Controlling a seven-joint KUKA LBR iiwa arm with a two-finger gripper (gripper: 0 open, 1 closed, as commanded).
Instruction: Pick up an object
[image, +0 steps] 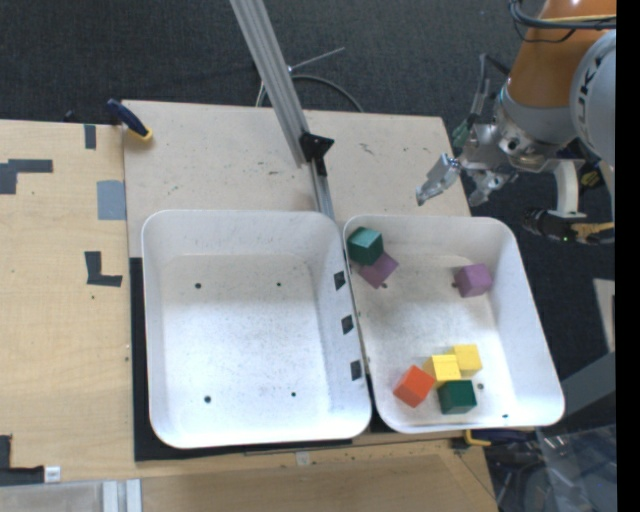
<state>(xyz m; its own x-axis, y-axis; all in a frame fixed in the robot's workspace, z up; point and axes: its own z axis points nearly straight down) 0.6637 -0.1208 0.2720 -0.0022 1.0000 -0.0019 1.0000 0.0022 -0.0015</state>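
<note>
The right bin (528, 300) holds several small blocks. A teal cube (365, 243) and a purple block (379, 269) touch each other at its far left corner. Another purple block (472, 279) lies alone toward the far right. Near the front sit two yellow blocks (456, 363), an orange block (414, 385) and a dark green block (457, 396), all bunched together. My gripper (460, 187) hangs above the bench just beyond the right bin's far rim, open, with nothing between its fingers. It is well clear of all the blocks.
The left bin (240, 320) stands beside the right one, the two sharing a raised middle wall. A slanted metal bar (285, 90) runs from the top down to the bins' junction. A blue and yellow clamp (128, 118) lies at the bench's far left.
</note>
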